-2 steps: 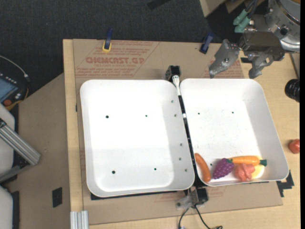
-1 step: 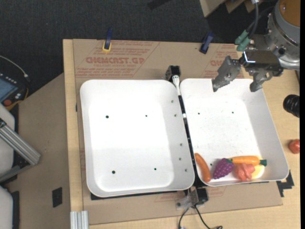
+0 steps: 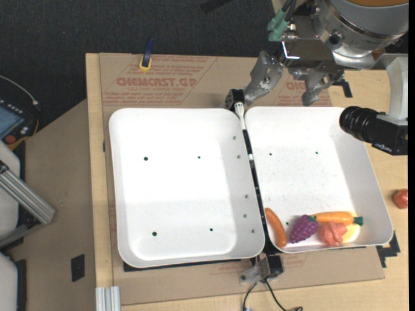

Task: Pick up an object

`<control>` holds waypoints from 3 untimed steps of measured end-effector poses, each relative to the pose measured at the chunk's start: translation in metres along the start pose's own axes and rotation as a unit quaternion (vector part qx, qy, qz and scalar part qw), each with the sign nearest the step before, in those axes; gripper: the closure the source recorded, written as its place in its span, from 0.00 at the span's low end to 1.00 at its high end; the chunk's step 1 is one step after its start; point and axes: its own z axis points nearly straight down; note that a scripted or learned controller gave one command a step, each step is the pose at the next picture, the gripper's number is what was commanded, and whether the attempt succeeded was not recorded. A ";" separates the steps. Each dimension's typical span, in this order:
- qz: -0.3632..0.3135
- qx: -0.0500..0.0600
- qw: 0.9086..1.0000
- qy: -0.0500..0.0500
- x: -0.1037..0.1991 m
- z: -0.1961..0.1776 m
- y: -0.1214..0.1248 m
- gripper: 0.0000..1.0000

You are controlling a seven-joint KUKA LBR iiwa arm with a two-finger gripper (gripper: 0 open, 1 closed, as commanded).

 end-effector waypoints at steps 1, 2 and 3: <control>0.006 0.006 1.000 -0.002 -0.021 0.028 -0.001 0.00; 0.006 0.006 1.000 -0.002 -0.039 0.065 -0.001 0.00; 0.002 -0.001 1.000 0.000 0.021 -0.001 0.016 0.00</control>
